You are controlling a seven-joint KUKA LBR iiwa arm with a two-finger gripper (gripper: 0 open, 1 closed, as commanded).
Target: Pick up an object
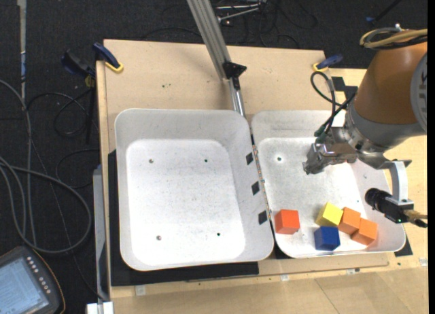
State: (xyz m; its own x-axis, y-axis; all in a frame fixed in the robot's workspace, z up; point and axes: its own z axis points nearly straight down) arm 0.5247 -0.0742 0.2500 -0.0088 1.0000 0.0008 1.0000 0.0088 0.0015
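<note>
Camera view: the arm point(391, 92) reaches in from the right, wrist angled down, gripper point(314, 164) low over the upper middle of the right bin point(299, 126). Whether its claw is apart or together cannot be told. Along that bin's near edge lie an orange cube point(287, 221), a yellow cube point(331, 214), a blue cube point(327, 238) and two orange blocks point(358, 225), well apart from the gripper. The left bin point(136, 129) sits just beside

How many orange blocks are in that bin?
3, all along the right bin's near edge: one alone at left, two touching at right. The arm could hide more.
</note>
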